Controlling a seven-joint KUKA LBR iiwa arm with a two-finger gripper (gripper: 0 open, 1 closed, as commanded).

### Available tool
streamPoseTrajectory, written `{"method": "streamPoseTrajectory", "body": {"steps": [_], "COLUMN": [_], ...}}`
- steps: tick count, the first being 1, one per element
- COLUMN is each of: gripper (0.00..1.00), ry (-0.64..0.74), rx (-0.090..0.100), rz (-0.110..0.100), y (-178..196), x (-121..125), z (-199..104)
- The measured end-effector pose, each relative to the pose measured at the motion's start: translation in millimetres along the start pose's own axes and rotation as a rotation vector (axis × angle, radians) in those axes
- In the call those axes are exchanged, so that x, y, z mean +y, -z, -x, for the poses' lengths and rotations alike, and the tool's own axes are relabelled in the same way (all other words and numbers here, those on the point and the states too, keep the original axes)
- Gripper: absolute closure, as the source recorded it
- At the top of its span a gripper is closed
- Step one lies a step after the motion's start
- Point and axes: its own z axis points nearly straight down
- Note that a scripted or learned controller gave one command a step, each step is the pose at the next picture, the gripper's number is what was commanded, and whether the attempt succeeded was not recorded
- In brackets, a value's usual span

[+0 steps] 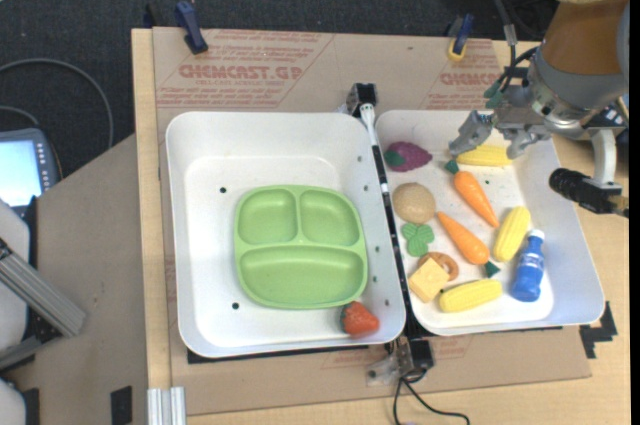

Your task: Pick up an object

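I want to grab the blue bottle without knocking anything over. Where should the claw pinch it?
Probably across the middle of the blue bottle, coming straight down from above. It lies flat in the right bin, white cap pointing up-screen, so its long sides are the narrow way to pinch. A yellow corn cob crowds its cap end and another sits near its left, so keep low on the body.

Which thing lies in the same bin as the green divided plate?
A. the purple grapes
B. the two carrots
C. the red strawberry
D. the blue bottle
C: the red strawberry lies by the green divided plate in the left bin, near its front corner; the other three things lie in the right bin.
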Motion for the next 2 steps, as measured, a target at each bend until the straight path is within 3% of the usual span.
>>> {"method": "streamPoseTrajectory", "body": {"steps": [1, 2], "gripper": [0.0, 1.0], "ry": [-0.003, -0.001], "rx": [0.003, -0.002], "rz": [-0.003, -0.001], "y": [-143, -131], "x": [7, 8], "z": [27, 28]}}
